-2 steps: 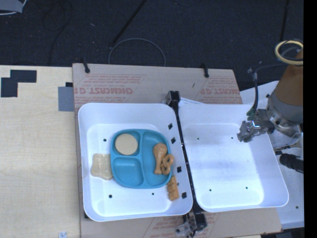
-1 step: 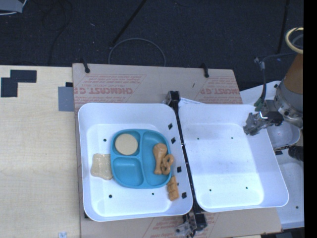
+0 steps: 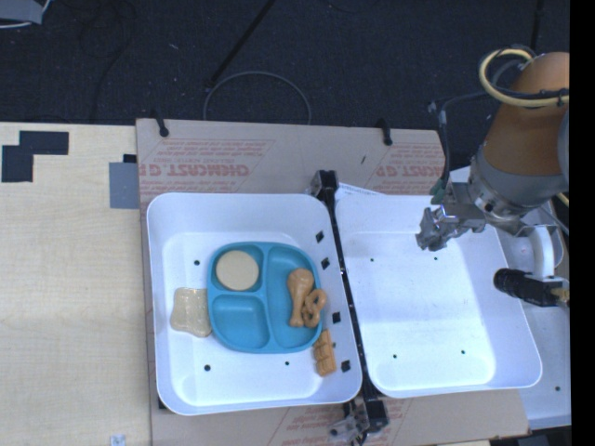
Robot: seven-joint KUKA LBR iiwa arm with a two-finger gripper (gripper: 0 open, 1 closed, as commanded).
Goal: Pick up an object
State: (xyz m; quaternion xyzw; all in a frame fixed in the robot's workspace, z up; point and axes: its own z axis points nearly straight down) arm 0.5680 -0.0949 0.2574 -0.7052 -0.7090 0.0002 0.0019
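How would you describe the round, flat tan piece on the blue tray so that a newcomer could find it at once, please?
Start at the left white bin, which holds a blue divided tray. In the tray's upper-left compartment lies the round tan disc. It is the one smooth circle there: the tan pieces in the right compartment are long and knobbly, and the pale piece lies off the tray, to its left.

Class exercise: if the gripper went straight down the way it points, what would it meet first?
Probably the bare floor of the right bin; the gripper hangs over its far part, though depth is hard to judge.
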